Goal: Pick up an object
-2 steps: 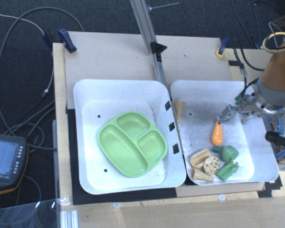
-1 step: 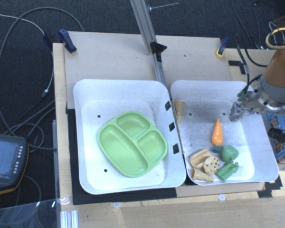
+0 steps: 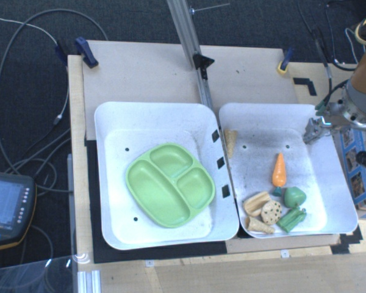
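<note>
The right bin [image 3: 329, 182] holds several toy foods. An orange carrot [image 3: 279, 170] lies upright near its middle. Below it are a round green vegetable [image 3: 294, 196], a long green piece [image 3: 291, 219], a brown cookie [image 3: 270, 212] and two beige pieces [image 3: 257, 202]. A pale cone-shaped piece [image 3: 230, 143] rests against the bin's left wall. My gripper [image 3: 313, 130] hangs over the bin's upper right corner, well above and right of the carrot, touching none of the foods.
The left bin [image 3: 110, 127] holds a green divided plate [image 3: 170, 184]. A metal post [image 3: 184, 23] slants down to the gap between the bins. Clamps sit at the bench's back corners. Cables and a pendant [image 3: 6, 207] lie on the floor at left.
</note>
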### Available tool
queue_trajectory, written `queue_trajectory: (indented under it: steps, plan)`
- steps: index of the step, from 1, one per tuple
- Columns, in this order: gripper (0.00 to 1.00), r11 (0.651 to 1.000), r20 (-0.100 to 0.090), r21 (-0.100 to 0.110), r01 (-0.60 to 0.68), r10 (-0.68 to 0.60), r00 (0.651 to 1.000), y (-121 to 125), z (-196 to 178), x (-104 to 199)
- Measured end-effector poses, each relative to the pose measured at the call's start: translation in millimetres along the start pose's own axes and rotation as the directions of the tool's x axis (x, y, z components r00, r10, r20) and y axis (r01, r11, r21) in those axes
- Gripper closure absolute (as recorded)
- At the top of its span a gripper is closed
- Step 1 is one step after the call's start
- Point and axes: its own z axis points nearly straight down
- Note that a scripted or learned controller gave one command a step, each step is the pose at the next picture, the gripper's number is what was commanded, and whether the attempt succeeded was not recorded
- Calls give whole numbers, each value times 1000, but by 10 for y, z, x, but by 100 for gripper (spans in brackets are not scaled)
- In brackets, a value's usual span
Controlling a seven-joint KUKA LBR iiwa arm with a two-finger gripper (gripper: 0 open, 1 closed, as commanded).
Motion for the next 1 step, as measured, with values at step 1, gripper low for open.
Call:
queue_trajectory:
  steps: [1]
  plan:
    - [100, 1000, 0, 2, 0, 0, 1000, 12, -193, -2]
